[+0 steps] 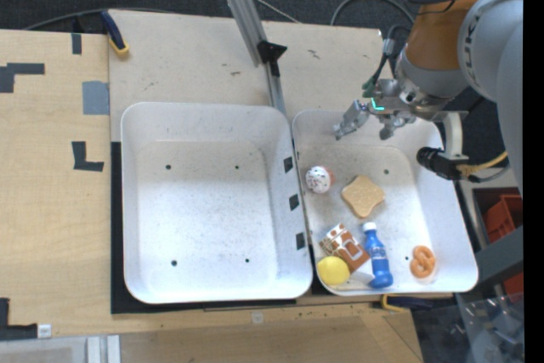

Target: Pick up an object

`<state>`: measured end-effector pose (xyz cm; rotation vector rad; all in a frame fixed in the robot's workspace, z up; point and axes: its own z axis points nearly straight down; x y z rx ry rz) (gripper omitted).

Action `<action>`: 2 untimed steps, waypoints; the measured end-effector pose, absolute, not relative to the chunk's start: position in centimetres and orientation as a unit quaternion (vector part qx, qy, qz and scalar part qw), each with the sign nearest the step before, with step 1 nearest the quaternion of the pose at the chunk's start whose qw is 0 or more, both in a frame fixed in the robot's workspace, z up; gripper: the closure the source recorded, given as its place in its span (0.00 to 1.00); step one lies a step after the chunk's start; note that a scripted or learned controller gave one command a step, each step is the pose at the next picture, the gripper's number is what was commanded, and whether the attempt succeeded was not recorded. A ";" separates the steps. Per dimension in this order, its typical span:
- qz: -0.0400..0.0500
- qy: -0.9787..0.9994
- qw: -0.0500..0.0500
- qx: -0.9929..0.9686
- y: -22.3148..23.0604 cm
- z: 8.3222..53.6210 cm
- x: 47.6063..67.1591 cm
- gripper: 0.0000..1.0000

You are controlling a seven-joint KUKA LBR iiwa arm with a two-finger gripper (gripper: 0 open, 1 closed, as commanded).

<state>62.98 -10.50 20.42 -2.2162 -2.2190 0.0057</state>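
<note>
My gripper [367,124] hangs over the back edge of the right bin [442,208], open, with nothing between its fingers. Below it in that bin lie a white ball with red marks [318,179] and a tan slice of bread [364,196]. Nearer the front are a brown and white packet [342,244], a yellow lemon [333,270], a blue bottle with a white cap [376,255] and an orange pretzel-like piece [422,261]. The ball sits about a hand's width below and left of the fingertips.
The left bin [204,200] stands beside the right one, with black clips along the shared wall [293,201]. A slanted metal rail [246,13] crosses the bench behind the bins. A black cable and fitting [442,161] hang at the right bin's right rim.
</note>
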 end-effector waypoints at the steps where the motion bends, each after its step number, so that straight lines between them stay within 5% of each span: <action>1: 0.001 -0.708 0.001 -0.706 -10.5 20.7 63.1 0.00; 2: 0.003 -0.708 0.002 -0.707 -10.8 14.3 63.2 0.00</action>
